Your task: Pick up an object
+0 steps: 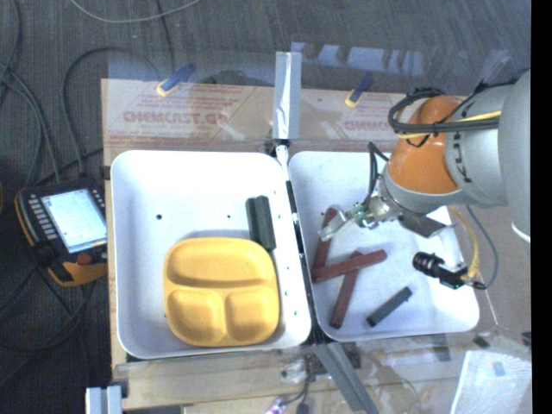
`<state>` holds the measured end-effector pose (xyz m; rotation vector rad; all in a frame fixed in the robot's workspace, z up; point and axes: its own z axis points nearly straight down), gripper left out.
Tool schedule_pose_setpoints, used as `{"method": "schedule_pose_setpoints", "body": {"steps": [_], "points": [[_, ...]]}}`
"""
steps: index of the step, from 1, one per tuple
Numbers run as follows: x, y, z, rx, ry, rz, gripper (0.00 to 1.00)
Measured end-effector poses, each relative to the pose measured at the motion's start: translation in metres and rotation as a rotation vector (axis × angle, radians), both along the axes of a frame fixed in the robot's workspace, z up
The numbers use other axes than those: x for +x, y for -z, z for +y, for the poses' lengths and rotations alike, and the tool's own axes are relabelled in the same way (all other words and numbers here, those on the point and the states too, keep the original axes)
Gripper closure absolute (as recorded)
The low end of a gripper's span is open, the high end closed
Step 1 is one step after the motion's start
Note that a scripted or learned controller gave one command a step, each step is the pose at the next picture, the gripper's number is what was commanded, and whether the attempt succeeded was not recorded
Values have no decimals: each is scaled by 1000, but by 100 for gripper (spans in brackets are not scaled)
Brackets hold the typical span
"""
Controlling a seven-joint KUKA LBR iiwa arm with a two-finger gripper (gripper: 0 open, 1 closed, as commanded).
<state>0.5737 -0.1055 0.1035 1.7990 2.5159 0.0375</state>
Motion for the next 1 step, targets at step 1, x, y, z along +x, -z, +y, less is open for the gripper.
{"method": "schedule_pose_setpoints", "body": {"steps": [1], "points": [[88,13,0,5,76,43,0]]}}
